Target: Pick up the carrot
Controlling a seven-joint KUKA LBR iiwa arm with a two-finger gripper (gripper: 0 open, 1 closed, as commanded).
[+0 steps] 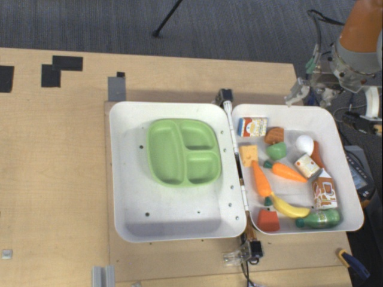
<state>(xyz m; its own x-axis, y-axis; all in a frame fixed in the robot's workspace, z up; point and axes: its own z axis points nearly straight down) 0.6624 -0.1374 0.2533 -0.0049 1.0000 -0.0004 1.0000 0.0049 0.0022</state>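
Task not started as far as I can judge — the gripper (311, 85) hangs at the far-right corner outside the right bin (344, 160), over the desk (60, 178) edge, nothing seen in it; the fingers are too small and cluttered to read, so I cannot tell if they are apart or together. There are two carrot-like pieces in the right bin: one carrot (261, 180) lies well down and left of the gripper, just beside the cheese wedge (249, 155) and touching the banana (289, 208); a second orange carrot (287, 172) lies below the gripper, next to the green piece (276, 150). Left to do: approach, descend, grasp, lift — all of it. Labels: the milk carton (252, 127) and the brown-and-white carton (324, 194) carry print, too small to read. The green divided plate (183, 152) sits in the left bin (128, 208), far left of the gripper.
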